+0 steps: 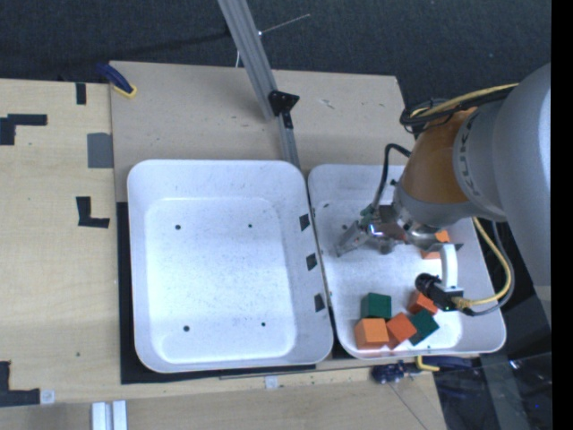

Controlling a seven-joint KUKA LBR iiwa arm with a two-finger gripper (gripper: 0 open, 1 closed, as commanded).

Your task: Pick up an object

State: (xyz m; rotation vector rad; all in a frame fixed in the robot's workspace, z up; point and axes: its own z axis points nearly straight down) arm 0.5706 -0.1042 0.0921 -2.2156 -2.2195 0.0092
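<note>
**Arm reaching into the right bin, blocks lying at its near end**

Nearest the camera, a cluster of blocks is sitting in the near end of the right bin (345,186): an orange block (370,332) at the front, a second orange block (402,328) touching it on the right, a dark green block (377,305) just behind them, and another dark green block (424,325) at the right of the group. A small orange block (423,304) is lying just behind that one, beside a black and white fitting with a yellow cable.

Farther in, the gripper (351,240) is hanging over the middle of the same bin, apart from the cluster. Its jaws are pointing left toward the bin's inner wall, and whether they are spread or pressed together cannot be told; nothing is showing between them. The grey arm (501,150) with its orange band is coming in from the right.

The left bin (143,186) is lying alongside on the bench (197,106). Beyond both bins, a grey metal bar (251,43) is slanting away.
</note>
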